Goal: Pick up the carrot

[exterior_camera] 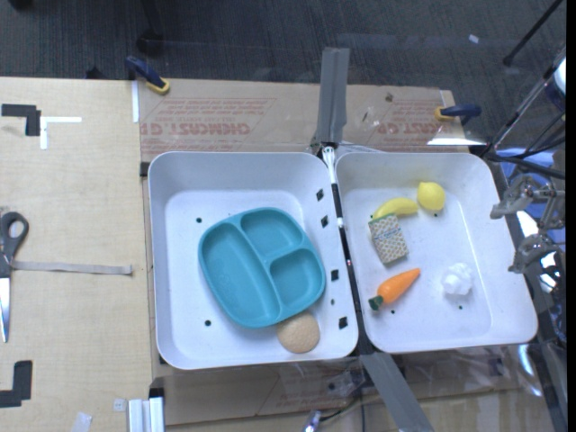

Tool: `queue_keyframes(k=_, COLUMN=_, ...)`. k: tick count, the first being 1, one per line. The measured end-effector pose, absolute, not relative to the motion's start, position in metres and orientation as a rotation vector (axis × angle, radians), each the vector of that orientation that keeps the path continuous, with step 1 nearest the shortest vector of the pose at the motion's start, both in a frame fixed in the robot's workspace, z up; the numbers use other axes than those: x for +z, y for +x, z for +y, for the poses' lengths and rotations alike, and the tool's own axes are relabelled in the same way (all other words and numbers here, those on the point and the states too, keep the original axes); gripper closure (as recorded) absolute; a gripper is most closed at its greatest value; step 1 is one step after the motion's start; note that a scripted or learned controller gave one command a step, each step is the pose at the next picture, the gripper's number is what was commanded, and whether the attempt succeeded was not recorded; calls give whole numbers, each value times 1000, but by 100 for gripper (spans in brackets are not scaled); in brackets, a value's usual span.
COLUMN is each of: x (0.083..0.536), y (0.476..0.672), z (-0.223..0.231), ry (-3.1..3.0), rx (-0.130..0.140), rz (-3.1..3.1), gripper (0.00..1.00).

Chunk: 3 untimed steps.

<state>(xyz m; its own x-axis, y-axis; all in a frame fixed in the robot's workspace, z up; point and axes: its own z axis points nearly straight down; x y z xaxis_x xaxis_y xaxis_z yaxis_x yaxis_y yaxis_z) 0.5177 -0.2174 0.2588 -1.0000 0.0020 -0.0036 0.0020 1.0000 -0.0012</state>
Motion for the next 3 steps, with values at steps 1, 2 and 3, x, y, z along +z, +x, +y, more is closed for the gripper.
queue_keyframes(k=1, x=143, y=479, z=-147, ry=-151, rx=-1, rz=3135, gripper=0)
queue_keyframes(k=2, x=93, y=490, z=-101, ry=-72, rx=0, rz=3137, gripper=0)
queue_keyframes(k=3, x=93, y=487, z=-98, ry=-509, rx=-3, rz=3094, gripper=0)
